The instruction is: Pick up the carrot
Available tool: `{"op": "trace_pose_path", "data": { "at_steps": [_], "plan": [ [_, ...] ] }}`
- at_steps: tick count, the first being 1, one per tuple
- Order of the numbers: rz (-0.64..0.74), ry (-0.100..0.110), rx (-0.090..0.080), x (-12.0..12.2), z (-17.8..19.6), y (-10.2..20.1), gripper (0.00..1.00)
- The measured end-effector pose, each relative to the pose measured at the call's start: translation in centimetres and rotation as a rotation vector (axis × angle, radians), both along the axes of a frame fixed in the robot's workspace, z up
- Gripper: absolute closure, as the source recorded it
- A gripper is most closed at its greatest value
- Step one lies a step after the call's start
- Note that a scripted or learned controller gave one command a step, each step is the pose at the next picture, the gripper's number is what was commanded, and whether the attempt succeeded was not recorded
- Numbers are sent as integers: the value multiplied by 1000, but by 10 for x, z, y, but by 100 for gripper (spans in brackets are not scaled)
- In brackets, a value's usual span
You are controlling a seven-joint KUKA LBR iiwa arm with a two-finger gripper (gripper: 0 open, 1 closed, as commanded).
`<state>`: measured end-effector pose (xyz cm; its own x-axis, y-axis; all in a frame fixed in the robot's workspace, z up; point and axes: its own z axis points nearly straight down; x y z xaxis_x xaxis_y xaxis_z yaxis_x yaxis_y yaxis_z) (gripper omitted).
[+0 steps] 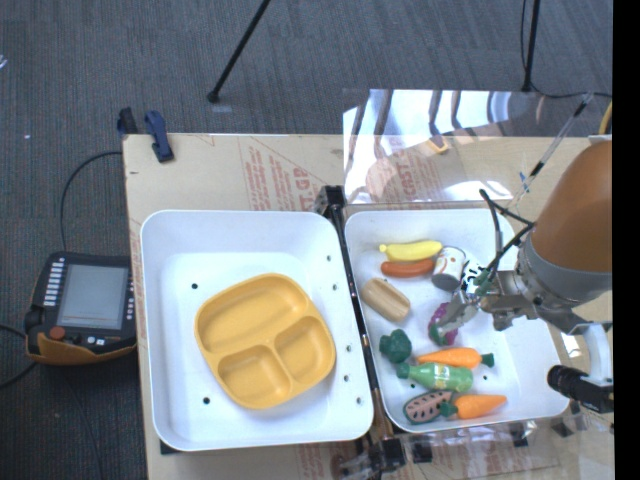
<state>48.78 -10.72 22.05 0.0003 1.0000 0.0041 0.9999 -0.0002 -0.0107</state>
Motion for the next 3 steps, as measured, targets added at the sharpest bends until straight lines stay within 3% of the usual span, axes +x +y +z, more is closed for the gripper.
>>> {"op": "trace_pose_path", "data": {
  "at_steps": [1,2,3],
  "plan": [
    [-78,-19,-5,-9,-127,-30,0],
    [-88,-16,-6,-9,-116,-33,100],
    [-89,-14,-5,-10,-117,-33,0]
  ]
}}
